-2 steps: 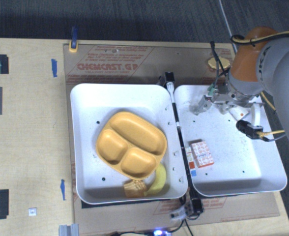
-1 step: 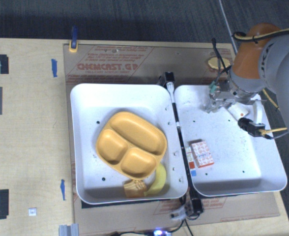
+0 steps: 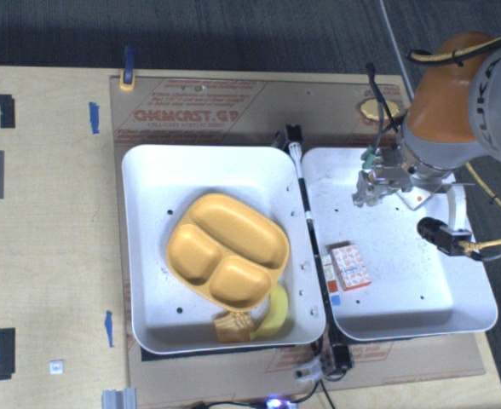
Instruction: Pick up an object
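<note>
**A:** Where does the gripper (image 3: 371, 186) sit, and does it carry anything?

**B:** It hangs over the far part of the right bin (image 3: 468, 313), near the wall shared with the other bin. No object shows between its fingers. Whether they are apart or together I cannot tell; they are small and blur into the wrist metal.

**A:** Why there, do you think?

**B:** My guess is that it is poised above that bin to come down on something. The nearest candidate is the small box (image 3: 349, 267), white with a red printed pattern, lying flat on the bin floor toward the near side, close to the dividing wall and apart from the gripper. It lies loose and alone, so it looks like an easy target, though flat on the floor it offers little height to grip.

**A:** And the other bin?

**B:** The left bin (image 3: 140, 186) is crowded. A big yellow divided tray (image 3: 227, 250) lies at a slant across the middle and takes most of the floor. Tucked against its near edge are a banana (image 3: 276, 312), partly under the tray's rim, and a small brown piece (image 3: 233, 325) I cannot identify. They seem jammed toward the near wall, which would make them awkward to reach.

**A:** What carries the bins?

**B:** A cardboard sheet (image 3: 191, 109) on the pale wooden bench (image 3: 46, 228).
</note>
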Robot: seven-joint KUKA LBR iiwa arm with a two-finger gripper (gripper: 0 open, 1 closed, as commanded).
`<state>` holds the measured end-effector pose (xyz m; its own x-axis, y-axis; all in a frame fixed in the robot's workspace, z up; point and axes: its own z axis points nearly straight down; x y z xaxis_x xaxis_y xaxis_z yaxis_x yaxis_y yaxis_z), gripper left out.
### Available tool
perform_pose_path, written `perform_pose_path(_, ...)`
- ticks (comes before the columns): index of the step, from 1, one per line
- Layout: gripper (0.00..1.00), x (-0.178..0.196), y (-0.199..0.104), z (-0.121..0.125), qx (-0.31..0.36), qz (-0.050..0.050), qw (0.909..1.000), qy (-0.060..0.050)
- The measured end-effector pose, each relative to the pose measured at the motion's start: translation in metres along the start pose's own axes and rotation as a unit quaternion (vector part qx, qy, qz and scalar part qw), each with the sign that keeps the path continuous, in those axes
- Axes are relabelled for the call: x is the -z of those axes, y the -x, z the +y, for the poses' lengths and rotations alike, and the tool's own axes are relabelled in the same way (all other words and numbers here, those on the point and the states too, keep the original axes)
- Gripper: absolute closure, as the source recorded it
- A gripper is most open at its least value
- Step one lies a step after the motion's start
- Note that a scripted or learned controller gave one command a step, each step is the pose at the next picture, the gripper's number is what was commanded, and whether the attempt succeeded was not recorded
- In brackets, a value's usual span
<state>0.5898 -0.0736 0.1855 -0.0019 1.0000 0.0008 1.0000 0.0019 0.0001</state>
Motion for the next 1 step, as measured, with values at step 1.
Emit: perform_pose_path(1, 1.00, 0.0397, 0.0446, -0.0675, -0.001, 0.000, 1.0000, 0.000)
